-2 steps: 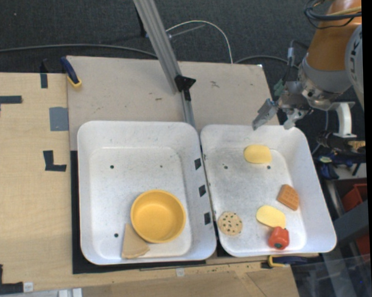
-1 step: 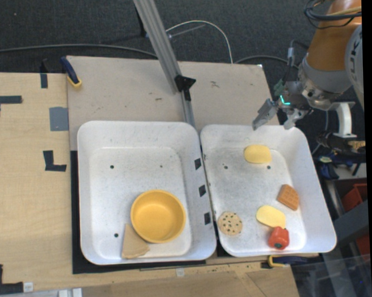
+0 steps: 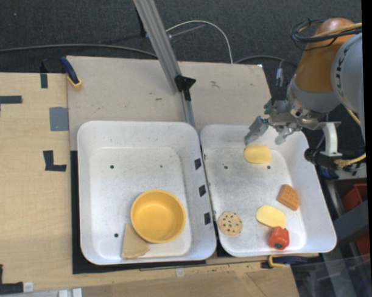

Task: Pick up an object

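Note:
My gripper [image 3: 269, 134] hangs over the far part of the right bin [image 3: 235, 173], its two grey fingers spread apart with nothing between them. Just below the fingertips lies a pale yellow oval piece [image 3: 257, 154]. Nearer the front of the same bin sit an orange wafer-like block [image 3: 288, 197], a second yellow oval [image 3: 270, 216], a red pepper-like toy [image 3: 278, 237] and a round cookie [image 3: 229, 223].
The left bin [image 3: 101, 148] holds a yellow bowl [image 3: 157, 216] resting partly on a tan wedge [image 3: 134, 245]. A grey metal pole [image 3: 164, 45] slants up from between the bins. Cables run across the dark floor behind the bench.

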Robot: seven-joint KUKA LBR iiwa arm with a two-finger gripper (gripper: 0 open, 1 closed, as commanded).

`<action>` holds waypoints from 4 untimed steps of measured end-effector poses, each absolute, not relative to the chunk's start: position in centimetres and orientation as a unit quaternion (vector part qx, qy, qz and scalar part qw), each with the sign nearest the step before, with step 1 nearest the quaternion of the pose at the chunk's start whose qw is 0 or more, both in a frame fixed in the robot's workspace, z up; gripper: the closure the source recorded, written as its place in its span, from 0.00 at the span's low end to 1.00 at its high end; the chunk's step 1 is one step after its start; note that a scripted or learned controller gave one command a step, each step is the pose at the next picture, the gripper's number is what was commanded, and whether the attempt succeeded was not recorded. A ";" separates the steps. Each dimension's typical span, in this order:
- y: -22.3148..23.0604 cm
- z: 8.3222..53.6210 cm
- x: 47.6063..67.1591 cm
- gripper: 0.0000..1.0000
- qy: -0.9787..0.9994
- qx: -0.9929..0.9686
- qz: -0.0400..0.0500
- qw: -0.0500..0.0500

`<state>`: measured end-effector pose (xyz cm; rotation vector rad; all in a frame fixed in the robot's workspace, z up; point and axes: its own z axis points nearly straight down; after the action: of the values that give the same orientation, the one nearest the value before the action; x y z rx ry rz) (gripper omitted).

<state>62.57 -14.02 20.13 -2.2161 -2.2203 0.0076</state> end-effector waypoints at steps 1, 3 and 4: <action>-14.0 13.6 62.4 0.00 -0.708 -0.706 0.003 0.003; -13.8 9.8 62.4 1.00 -0.708 -0.706 0.001 0.001; -13.8 16.2 62.6 1.00 -0.708 -0.707 -0.001 -0.002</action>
<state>62.55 -13.78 16.17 -2.2227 -2.2256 -0.0039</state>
